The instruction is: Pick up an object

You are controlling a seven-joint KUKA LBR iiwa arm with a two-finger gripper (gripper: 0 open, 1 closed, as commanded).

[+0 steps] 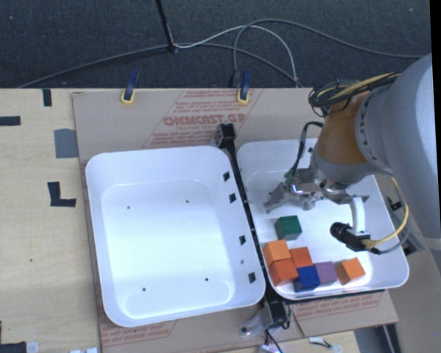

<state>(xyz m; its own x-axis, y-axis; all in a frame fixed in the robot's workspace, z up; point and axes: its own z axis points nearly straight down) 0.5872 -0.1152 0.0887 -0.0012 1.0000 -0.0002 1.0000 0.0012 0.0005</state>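
Cardboard sheet (195, 118) printed "CHEMCAST", claw (280, 197) over green cube (287, 226)

Grey arm (411, 147) enters from 3 o'clock, fills upper right of view. Orange band (341, 138) sits above wrist, at 10 o'clock from arm's bulk. Wrist points down and toward 9 o'clock. Gripper (280, 196) hangs low, metal fingers (275, 199) splayed apart toward 8 o'clock, nothing between them. Black and yellow cables loop around wrist from 12 to 5 o'clock.
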